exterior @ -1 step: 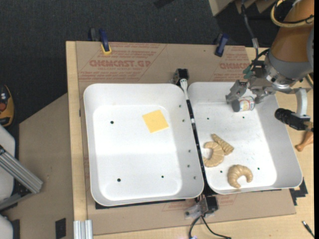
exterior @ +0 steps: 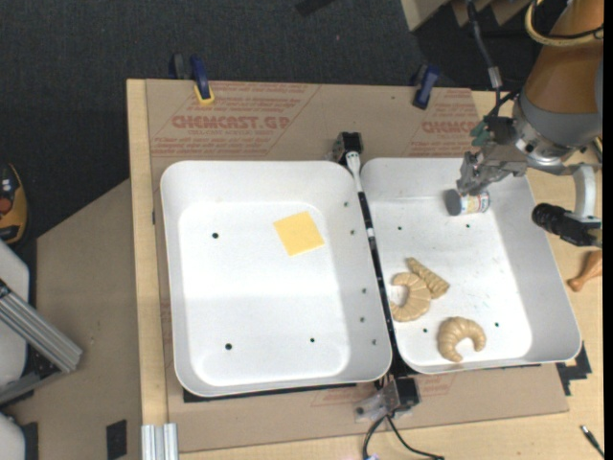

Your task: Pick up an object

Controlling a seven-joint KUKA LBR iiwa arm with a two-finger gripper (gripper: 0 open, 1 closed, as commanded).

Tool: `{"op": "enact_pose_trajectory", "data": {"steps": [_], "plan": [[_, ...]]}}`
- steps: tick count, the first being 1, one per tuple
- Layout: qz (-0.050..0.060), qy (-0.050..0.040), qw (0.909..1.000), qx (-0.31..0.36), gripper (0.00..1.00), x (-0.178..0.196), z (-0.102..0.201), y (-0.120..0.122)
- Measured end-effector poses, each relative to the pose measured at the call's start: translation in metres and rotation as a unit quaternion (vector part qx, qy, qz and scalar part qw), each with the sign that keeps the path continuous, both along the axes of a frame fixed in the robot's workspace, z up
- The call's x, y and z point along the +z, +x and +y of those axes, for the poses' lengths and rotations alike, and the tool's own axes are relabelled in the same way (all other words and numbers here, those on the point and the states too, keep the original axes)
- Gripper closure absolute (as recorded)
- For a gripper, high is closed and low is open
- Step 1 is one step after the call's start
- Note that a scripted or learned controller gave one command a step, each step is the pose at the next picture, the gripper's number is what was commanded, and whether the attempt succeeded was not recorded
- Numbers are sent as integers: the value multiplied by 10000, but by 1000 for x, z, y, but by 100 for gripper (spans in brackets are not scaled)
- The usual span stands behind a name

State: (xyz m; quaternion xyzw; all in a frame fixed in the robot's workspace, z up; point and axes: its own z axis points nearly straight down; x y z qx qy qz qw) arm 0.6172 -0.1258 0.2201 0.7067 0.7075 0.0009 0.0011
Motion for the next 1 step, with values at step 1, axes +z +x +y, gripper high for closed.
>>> {"op": "enact_pose_trajectory", "data": {"steps": [1], "plan": [[-98, -16, 9999, 19, 100, 220, 33, 9]]}}
